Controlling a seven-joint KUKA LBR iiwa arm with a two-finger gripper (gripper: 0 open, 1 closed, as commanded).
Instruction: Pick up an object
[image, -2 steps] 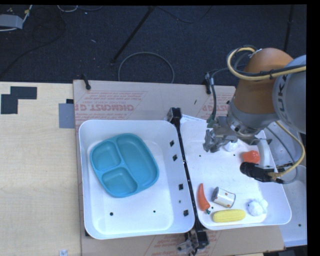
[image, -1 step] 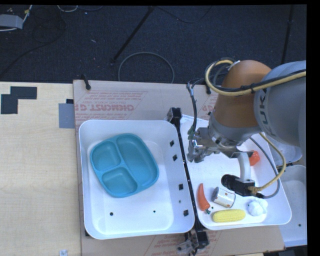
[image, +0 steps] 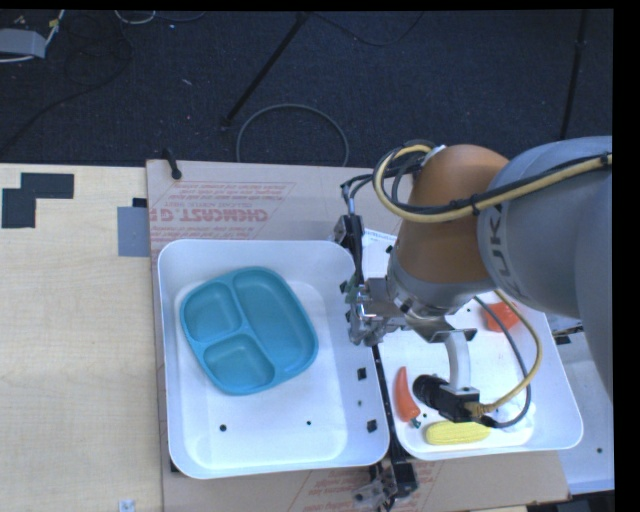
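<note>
My gripper (image: 360, 322) hangs over the left edge of the right bin (image: 560, 430), close to the wall between the two bins. The big grey and orange wrist hides much of that bin. An orange carrot-like piece (image: 403, 392) lies just below the gripper, near the bin's front left. A yellow corn cob (image: 457, 433) rests at the front edge. Another orange piece (image: 499, 317) peeks out to the right of the wrist. I see nothing between the gripper's tips.
The left bin (image: 200, 440) holds a blue divided plate (image: 247, 328) in its upper left part. A cardboard sheet (image: 220, 205) lies under both bins, on a pale wooden bench (image: 70, 350).
</note>
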